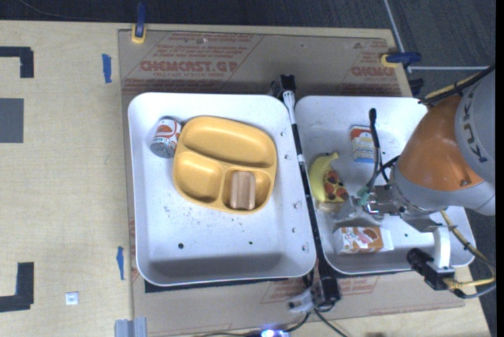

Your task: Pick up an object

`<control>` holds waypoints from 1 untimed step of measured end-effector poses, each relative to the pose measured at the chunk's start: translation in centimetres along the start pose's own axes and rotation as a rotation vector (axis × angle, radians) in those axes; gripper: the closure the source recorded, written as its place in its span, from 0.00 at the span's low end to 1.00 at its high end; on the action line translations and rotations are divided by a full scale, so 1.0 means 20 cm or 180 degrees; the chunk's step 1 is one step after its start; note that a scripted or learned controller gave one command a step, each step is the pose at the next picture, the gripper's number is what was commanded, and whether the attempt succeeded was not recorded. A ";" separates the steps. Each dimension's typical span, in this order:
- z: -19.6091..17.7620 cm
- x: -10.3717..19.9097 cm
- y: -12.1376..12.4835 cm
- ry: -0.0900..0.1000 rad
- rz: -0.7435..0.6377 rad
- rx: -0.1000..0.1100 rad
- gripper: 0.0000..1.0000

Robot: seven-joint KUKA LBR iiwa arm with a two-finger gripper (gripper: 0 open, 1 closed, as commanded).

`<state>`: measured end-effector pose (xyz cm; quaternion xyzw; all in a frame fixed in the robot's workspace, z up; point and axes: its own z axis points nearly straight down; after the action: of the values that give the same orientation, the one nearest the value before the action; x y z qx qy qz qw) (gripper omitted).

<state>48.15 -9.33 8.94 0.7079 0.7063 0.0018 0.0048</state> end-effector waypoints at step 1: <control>-0.06 -0.02 0.01 -0.0042 0.0011 -0.0040 1.00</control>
<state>48.40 -9.79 10.05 0.7091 0.7050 0.0016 0.0139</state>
